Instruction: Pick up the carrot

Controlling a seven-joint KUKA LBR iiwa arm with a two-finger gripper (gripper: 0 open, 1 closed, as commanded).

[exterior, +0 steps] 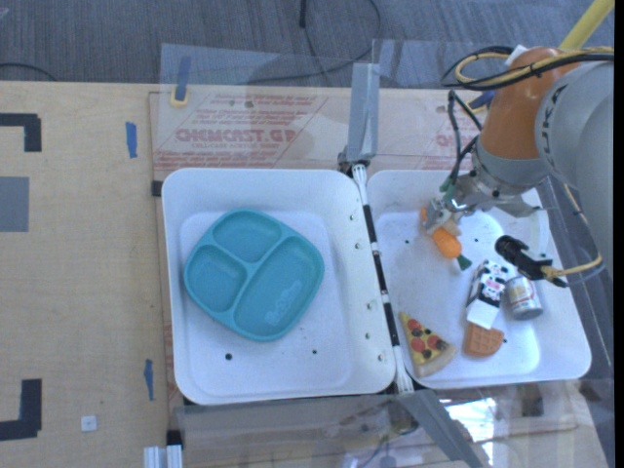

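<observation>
The small orange carrot with a green tip [448,244] is found in the right shallow white bin [565,359], near its upper left area. The two-finger gripper [450,203] is positioned just above it. The carrot's long axis is judged to run diagonally, down and right. The fingers' state cannot be determined.

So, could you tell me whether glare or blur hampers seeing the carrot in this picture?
Camera view: lighting is even and soft, with no glare on the carrot; the end effector above it looks slightly blurred; faint reflections sit on the clear sheet behind the bins.
</observation>
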